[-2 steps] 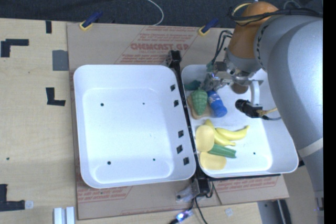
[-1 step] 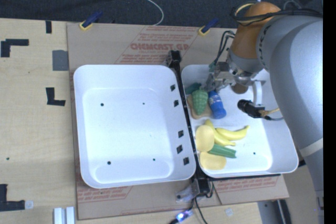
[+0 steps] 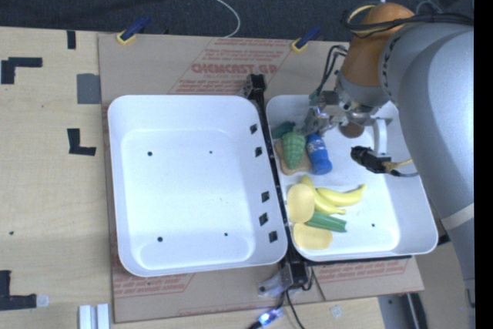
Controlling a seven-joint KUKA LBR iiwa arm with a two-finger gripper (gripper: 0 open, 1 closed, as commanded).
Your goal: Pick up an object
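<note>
Hovering at the upper part of the right bin (image 3: pixel 412 239), your pincer (image 3: pixel 319 122) sits just above the blue bottle (image 3: pixel 317 154), likely lining up a grab. Grip state: can't tell. The arm (image 3: pixel 431 96) leans in from frame right, wrist angled down-left.

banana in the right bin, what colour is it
Yellow; the banana shows plainly in the camera view.
</note>
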